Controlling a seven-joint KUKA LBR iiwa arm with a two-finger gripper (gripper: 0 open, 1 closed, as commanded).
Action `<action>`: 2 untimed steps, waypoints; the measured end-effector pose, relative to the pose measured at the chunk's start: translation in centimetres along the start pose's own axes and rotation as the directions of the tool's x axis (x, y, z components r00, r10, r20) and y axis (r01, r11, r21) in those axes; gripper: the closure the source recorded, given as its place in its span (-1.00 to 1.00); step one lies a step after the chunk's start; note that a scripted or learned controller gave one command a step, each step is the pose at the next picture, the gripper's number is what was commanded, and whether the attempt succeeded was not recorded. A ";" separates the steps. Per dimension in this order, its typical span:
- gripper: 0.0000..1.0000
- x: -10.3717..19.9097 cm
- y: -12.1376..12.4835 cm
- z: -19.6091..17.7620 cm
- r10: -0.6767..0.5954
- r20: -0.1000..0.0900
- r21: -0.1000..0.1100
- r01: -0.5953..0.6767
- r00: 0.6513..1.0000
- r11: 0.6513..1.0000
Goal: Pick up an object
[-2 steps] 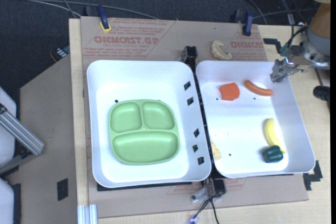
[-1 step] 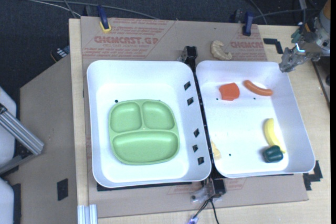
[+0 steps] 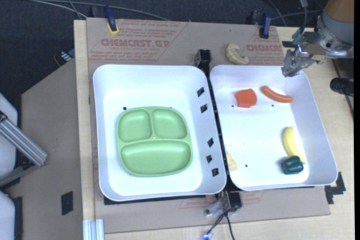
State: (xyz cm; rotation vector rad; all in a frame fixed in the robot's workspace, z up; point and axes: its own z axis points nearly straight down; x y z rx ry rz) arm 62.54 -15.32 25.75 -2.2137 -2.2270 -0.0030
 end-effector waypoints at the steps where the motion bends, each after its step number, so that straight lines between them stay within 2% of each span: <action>1: 1.00 4.9 0.0 -0.5 0.000 0.000 0.001 0.000 1.000 1.000; 2: 1.00 10.4 0.4 -1.0 0.000 0.001 0.000 0.000 1.000 1.000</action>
